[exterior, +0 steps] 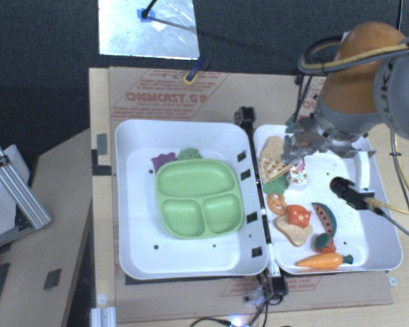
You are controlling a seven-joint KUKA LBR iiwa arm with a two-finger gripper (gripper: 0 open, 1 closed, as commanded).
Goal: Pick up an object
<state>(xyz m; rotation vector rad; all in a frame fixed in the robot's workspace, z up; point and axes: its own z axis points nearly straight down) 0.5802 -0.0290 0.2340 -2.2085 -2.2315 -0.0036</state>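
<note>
**End effector down in the right bin's far corner**

Nearest us, a carrot (322,260) is lying along the near edge of the right bin (382,240). Just beyond it, a watermelon slice (325,218) is sitting right of a red-topped toy piece (297,216), with a pretzel (276,203) to its left. In the left bin (133,203), a green divided plate (198,197) is resting, a purple piece (163,160) poking out behind it. Farther back, the end effector (300,148) is hovering low over a waffle (274,163) at the right bin's far left; how its grip stands, I cannot tell. Behind on the table (68,162), a silver sheet (148,19) is lying.
</note>
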